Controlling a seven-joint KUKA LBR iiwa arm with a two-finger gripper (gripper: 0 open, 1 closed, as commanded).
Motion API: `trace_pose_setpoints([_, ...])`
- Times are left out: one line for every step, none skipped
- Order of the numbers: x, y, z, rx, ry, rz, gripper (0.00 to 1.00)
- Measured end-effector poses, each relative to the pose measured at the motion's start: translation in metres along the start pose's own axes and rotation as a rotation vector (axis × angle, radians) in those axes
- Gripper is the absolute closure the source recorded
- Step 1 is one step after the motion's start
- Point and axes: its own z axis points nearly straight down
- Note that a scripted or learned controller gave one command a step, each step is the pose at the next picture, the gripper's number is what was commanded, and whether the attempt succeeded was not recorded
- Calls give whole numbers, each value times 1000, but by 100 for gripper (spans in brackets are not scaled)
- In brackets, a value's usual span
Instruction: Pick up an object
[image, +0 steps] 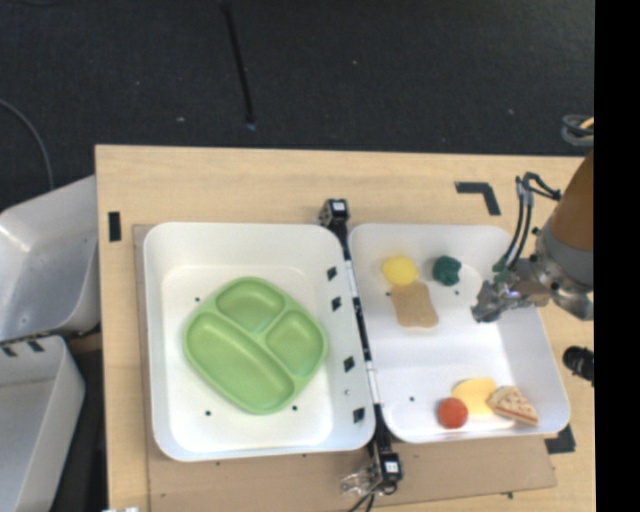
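Gripper (490, 303) over right bin (520, 385) (finger state: cannot tell), near green ball (446, 268), bread slice (414, 305).

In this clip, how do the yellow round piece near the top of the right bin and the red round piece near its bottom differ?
The yellow ball lies at the right bin's far end, touching a tan bread slice; the red ball lies at the near end, beside a yellow piece and a pizza wedge. Both are small, round, and clear of the claw.
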Motion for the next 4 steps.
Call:
trace_pose_setpoints([-1, 10, -47, 1, 0, 0, 100])
trace_pose_setpoints([52, 7, -31, 7, 3, -3, 100])
trace_pose_setpoints([101, -9, -29, 5, 2, 5, 100])
trace_pose_setpoints([163, -18, -21, 7, 5, -5, 100])
